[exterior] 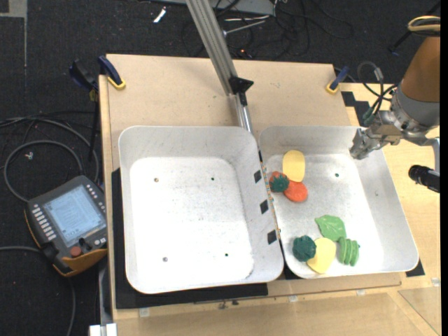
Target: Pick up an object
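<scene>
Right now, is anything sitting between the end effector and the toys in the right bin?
Nothing visible. The end effector hangs over the right bin's far right corner, and bare bin floor lies between it and the nearest toys, the yellow piece and the orange piece.

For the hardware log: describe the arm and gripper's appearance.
The arm is bulky and rounded, with an orange band above a grey wrist section. Thin dark cables loop beside the wrist. The gripper is small, grey and metallic. No markings are legible.
</scene>
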Robot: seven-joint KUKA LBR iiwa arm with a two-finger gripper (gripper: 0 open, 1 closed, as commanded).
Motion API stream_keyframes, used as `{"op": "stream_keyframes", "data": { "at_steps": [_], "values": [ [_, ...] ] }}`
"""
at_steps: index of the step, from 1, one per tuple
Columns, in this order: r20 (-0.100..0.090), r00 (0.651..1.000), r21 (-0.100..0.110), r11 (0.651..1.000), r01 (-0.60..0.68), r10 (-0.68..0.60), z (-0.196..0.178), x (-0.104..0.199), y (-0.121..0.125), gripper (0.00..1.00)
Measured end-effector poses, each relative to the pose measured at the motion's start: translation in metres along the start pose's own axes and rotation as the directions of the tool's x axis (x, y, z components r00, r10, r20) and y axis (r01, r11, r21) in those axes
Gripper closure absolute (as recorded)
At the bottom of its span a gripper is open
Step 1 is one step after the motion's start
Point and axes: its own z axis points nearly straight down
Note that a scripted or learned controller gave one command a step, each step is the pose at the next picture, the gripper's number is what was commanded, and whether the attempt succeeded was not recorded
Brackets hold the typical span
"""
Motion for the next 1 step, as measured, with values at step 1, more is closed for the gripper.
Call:
{"op": "stream_keyframes", "data": {
  "at_steps": [1],
  "values": [
    [0.000,1.000,0.001,1.000,0.000,0.000,-0.0256,0.0000,0.0012,1.00]
  ]
}}
